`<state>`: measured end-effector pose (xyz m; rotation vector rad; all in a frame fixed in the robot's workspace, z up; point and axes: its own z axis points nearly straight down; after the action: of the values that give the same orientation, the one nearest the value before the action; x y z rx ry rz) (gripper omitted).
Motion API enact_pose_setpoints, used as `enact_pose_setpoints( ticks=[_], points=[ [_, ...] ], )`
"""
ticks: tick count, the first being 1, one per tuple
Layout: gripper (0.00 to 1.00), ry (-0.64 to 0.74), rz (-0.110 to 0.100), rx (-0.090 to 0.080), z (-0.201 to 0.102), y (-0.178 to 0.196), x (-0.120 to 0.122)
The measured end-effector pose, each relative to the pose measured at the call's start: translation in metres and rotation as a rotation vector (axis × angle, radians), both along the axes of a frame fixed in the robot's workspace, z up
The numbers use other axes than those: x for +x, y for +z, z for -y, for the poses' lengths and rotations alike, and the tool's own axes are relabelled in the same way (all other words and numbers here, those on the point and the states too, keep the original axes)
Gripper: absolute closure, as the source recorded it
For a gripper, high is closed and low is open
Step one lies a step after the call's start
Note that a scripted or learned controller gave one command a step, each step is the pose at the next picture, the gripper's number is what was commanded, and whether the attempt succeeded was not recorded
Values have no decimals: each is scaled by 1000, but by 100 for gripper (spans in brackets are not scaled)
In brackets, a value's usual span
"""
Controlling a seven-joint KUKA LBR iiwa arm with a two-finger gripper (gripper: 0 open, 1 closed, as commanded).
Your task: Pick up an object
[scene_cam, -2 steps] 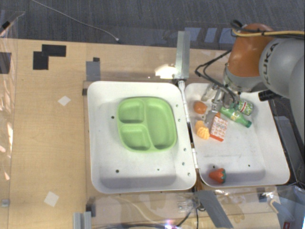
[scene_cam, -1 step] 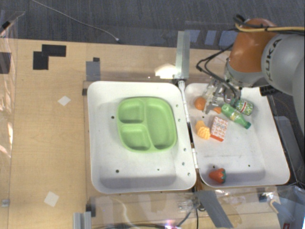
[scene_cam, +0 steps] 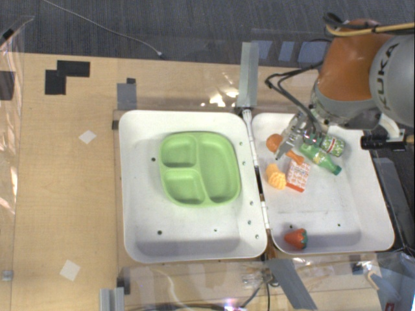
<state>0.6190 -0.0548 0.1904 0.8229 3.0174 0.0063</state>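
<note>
My gripper (scene_cam: 290,141) hangs low over the back left part of the right bin (scene_cam: 337,206). Right beside it lie a small orange round piece (scene_cam: 274,141) and a green bottle (scene_cam: 322,154) with a red and white label. Just in front of it rest an orange and white packet (scene_cam: 298,175) and an orange fruit (scene_cam: 277,177). A red strawberry-like toy (scene_cam: 296,238) sits alone near the bin's front wall. I see nothing lifted clear of the bin floor.
The left bin (scene_cam: 139,225) holds a green divided plate (scene_cam: 198,168). A metal divider (scene_cam: 254,173) separates the two bins. The arm's orange band (scene_cam: 347,57) looms over the right bin's back edge, with black cables beside it.
</note>
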Motion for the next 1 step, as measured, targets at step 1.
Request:
enact_pose_setpoints(
  ticks=[1],
  points=[
    [100,-311,-5,6,-54,42,-57]
  ],
)
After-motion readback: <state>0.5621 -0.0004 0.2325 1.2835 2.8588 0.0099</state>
